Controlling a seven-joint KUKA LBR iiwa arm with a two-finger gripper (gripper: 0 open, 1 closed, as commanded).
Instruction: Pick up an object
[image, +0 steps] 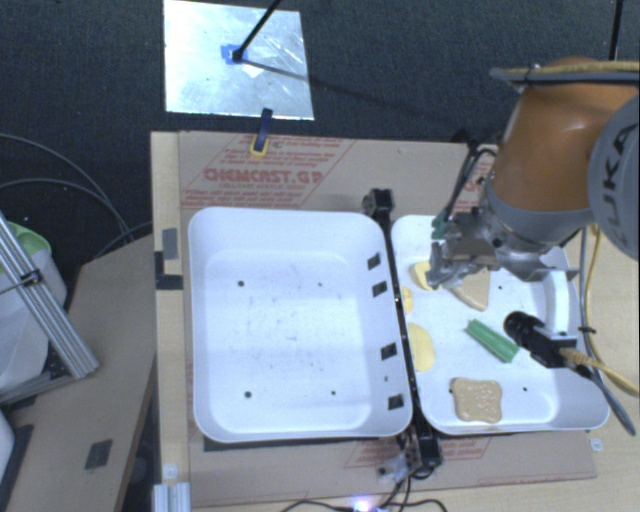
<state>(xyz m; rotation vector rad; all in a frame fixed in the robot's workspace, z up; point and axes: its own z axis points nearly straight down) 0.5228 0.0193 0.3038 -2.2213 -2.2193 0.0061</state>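
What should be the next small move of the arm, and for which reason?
Probably a short descent straight down. The gripper hangs low over the right bin, just above the pale yellow pieces near the bin's upper left, and nothing is seen held in it. The green block and the tan toast piece lie farther off.

We see a flat brown cardboard sheet with red printed lettering (265, 172) covering the bench top. Two shallow white plastic bins rest directly on it, side by side and touching along a black clipped seam (390, 300). The left white bin (215, 250) spans most of the sheet; the right white bin (560, 405) reaches its right edge. A small blue-and-yellow clamp (262, 132) stands at the sheet's far edge. Beyond it, a square shiny metal plate (200, 60) lies on dark carpet (80, 80).
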